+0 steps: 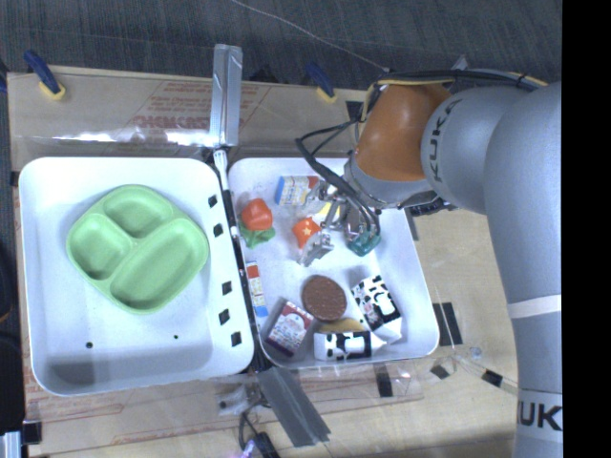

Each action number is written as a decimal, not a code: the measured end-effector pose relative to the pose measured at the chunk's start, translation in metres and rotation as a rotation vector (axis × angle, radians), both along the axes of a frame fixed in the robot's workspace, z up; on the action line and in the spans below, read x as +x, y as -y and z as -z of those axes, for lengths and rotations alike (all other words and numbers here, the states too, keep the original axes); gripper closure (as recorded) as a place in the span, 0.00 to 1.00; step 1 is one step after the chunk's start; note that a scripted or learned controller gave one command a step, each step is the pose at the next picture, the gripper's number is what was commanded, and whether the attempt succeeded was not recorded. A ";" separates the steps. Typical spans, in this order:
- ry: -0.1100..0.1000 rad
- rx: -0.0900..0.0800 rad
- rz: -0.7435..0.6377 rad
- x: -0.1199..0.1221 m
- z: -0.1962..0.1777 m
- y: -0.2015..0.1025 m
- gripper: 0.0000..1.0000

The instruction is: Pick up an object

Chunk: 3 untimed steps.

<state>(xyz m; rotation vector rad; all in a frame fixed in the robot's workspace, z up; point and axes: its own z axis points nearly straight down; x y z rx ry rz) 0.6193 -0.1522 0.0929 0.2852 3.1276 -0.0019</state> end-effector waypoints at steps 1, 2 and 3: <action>0.004 0.000 0.058 0.015 -0.002 0.058 0.00; 0.001 0.001 0.018 -0.002 0.000 0.051 0.00; -0.010 0.004 0.023 0.030 0.002 -0.022 0.00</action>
